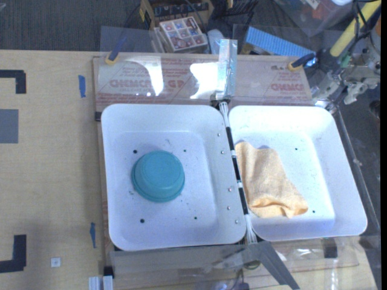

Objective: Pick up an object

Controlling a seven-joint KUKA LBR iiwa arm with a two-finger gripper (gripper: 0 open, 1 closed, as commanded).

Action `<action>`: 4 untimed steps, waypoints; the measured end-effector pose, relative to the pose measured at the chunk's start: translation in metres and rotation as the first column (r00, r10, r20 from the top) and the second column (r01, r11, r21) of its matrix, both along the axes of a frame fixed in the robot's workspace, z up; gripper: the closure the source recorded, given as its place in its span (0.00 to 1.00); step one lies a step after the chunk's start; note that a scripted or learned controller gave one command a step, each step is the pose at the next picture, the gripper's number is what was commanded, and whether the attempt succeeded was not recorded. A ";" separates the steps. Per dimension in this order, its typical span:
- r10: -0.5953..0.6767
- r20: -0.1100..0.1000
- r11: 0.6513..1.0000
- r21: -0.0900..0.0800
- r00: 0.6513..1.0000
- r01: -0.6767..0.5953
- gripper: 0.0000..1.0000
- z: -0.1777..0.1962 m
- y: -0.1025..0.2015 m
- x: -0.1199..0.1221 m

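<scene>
Arm's pale grey wrist end (349,80) at the upper right edge (blurred, cable-draped, little detail readable).

Bright, cool overhead light with strong glare toward twelve o'clock.

The two white bins (275,225) are washed nearly to pure white, their rims losing detail. A hard glare patch burns on the clear plastic sheet (205,77) at twelve o'clock, hiding the print beneath. The teal bowl (158,175) throws a soft, narrow shadow toward six o'clock; the orange cloth (267,180) casts a faint bluish one at its twelve o'clock edge. The whole picture is slightly soft and grainy, and the dark clutter along the top stays dim.
</scene>
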State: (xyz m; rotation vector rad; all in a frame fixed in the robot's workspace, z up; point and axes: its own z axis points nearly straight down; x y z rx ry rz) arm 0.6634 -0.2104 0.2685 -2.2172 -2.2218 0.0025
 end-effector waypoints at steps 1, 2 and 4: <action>0.134 0.001 0.991 -0.001 0.991 -0.134 0.00 -0.124 0.026 -0.052; 0.299 0.000 0.954 0.002 0.954 -0.299 0.00 -0.107 0.048 -0.117; 0.409 0.017 0.912 -0.009 0.912 -0.409 1.00 -0.172 0.108 -0.162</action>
